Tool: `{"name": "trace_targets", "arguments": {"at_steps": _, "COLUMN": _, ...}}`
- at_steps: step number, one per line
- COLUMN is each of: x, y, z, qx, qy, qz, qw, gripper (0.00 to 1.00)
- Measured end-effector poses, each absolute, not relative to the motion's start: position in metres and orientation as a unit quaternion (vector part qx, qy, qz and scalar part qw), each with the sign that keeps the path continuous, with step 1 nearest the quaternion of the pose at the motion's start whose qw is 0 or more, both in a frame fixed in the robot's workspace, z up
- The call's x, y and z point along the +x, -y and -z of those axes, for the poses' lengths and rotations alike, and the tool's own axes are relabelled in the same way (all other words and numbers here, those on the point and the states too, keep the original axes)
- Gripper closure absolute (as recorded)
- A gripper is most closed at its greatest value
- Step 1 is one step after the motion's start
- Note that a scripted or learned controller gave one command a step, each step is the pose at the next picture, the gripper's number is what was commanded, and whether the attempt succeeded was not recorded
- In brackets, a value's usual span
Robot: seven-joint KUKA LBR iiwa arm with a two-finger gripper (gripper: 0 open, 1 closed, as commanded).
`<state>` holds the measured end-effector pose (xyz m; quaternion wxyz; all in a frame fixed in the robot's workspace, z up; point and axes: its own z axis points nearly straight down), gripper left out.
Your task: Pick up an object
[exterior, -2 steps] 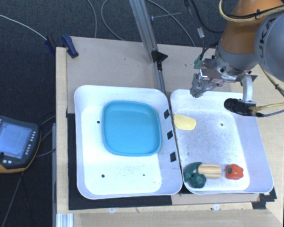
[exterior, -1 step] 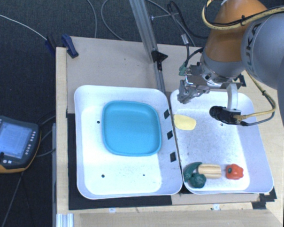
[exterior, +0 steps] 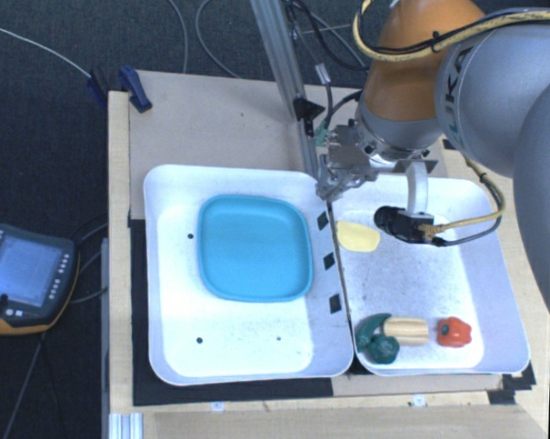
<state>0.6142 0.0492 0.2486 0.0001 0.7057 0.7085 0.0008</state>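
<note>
You see the tool (exterior: 342,176) at the top rim of the right white bin (exterior: 501,260), just above the pale yellow flat piece (exterior: 357,237); its state you cannot tell, because the wrist hides it.

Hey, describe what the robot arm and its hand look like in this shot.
The arm is bulky, rounded and grey, with a glossy orange band above the wrist. Yellow and black cables loop around it. The hand is a small grey metal assembly.
</note>
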Motion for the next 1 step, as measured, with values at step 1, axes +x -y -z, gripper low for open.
{"name": "trace_targets", "arguments": {"at_steps": 1, "x": 0.5959, "y": -0.0911, "z": -0.2459, "qx": 0.706, "qy": -0.709, "qz": -0.0004, "qw": 0.000, "gripper": 1.00}}
